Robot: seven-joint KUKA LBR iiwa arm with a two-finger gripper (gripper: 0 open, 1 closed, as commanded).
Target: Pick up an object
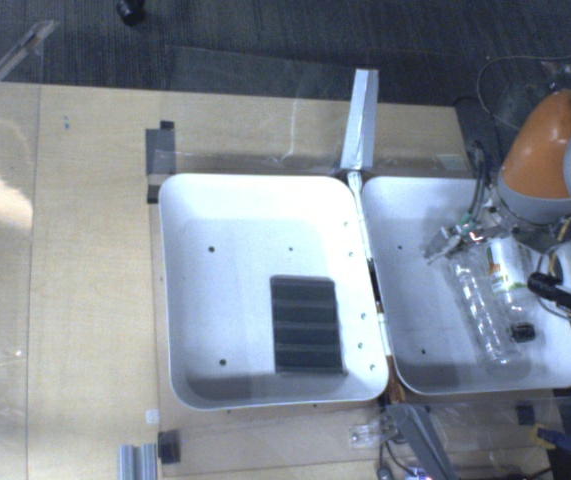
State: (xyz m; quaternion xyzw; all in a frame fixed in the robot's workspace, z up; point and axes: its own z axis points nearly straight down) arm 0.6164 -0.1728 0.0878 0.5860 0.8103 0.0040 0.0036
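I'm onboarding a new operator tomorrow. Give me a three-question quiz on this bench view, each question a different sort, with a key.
1. True or false: the dark ribbed block lies in the left bin.
2. Multiple choice: the clear plastic bottle lies in
A. the left bin
B. the right bin
C. on the wooden bench outside both bins
3. Fill in: the arm's tool is over the ____ bin, beside the upper end of the bottle.

Key
1. True.
2. B.
3. Right.
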